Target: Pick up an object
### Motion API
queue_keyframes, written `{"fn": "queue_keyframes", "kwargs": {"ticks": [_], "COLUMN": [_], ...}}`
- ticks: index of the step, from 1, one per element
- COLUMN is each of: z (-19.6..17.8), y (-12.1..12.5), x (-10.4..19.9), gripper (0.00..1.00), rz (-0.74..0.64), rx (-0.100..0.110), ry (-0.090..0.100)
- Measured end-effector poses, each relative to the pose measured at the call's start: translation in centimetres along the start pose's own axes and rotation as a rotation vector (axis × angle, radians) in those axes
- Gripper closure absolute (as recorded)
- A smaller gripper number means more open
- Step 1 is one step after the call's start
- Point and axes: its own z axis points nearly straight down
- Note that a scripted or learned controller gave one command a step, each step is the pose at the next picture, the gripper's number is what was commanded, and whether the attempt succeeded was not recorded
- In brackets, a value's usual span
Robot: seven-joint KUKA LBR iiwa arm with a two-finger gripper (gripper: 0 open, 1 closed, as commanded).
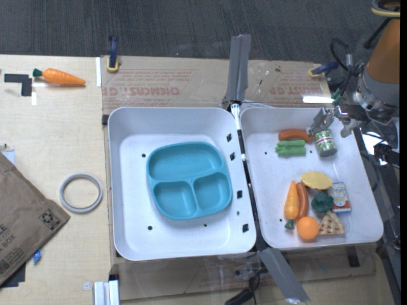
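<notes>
My gripper (pixel 331 128) hangs over the back of the right bin (pixel 267 189), and its fingers stand spread, so it is open. A small can with a green label (pixel 326 144) sits right below it, close to the left finger (pixel 317 126) and apart from the right one. To the left of the can lie a red sausage (pixel 292 135) and a green pea pod (pixel 290 148). Toward the front of the bin are a carrot (pixel 292 199), an orange (pixel 308 228), a yellow piece (pixel 317 180), a broccoli piece (pixel 322 202), a waffle wedge (pixel 331 224) and a small carton (pixel 340 196).
The left bin (pixel 127 189) holds a blue divided tray (pixel 189 179). On the bench to the left lie a toy carrot (pixel 59 77), a roll of tape (pixel 81 192) and a cardboard box (pixel 22 218). The arm (pixel 385 62) comes in from the upper right.
</notes>
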Motion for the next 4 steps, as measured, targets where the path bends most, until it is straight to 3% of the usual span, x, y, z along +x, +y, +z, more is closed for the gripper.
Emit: {"fn": "queue_keyframes", "kwargs": {"ticks": [1, 2, 3, 4], "z": [12.2, 3.8, 11.9, 12.3], "y": [1.4, 1.5, 2.0, -1.9], "x": [0.1, -2.7, -2.9, -1.3], "gripper": [0.0, 0.0, 0.0, 0.0], "rz": [-0.105, -0.01, -0.11, -0.21], "rx": [-0.004, -0.003, -0.009, -0.003], "ry": [0.007, -0.001, -0.003, 0.0]}}
